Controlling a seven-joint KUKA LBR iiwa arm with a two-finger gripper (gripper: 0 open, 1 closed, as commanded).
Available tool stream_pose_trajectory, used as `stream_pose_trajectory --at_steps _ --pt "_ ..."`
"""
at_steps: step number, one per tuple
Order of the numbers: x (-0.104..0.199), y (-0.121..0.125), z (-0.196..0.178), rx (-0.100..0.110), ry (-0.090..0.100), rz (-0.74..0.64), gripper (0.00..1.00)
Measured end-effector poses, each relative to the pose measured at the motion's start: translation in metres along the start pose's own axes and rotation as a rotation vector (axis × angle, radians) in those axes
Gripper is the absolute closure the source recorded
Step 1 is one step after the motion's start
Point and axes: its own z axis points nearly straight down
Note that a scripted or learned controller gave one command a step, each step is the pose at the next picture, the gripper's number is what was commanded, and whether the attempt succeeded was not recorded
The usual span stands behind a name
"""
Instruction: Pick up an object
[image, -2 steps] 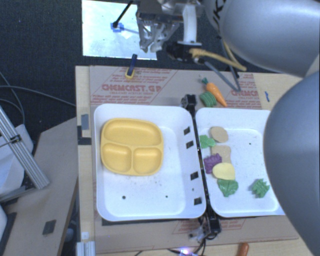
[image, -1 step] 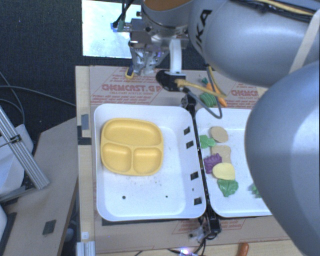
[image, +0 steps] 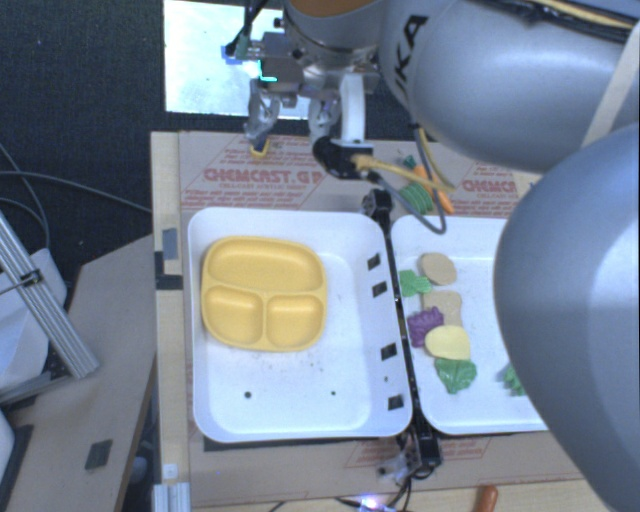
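A cluster of small toy food pieces lies in the right bin (image: 470, 415), close to its left wall: a tan, rounded piece (image: 437, 267) at the far end, a green leafy piece (image: 413, 284) just left of it, a pale beige piece (image: 446, 305) below, then a purple grape-like piece (image: 424, 324), a yellow lemon-shaped piece (image: 448, 343) touching it, and a green leafy piece (image: 457, 375) nearest the camera. Another green scrap (image: 513, 379) peeks out beside the arm (image: 520, 90), whose grey bulk covers the bin's right part. In the left bin (image: 290, 410) a yellow three-compartment tray (image: 264, 292) rests flat toward the far left. The gripper (image: 293, 128) hangs beyond the far edge of the left bin, above the printed cardboard (image: 250, 178), its two fingers spread apart with nothing between them; one fingertip (image: 260, 146) shows a yellow pad. Black clips (image: 380, 290) line the seam between the bins.
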Motion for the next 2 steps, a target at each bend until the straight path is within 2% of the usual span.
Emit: stream_pose_trajectory --at_steps 1,2 --pt "-0.001 -0.015 0.112 0.01 -0.002 0.003 0.0" --pt "0.0 -0.013 0.094 -0.001 0.002 0.0 1.0"
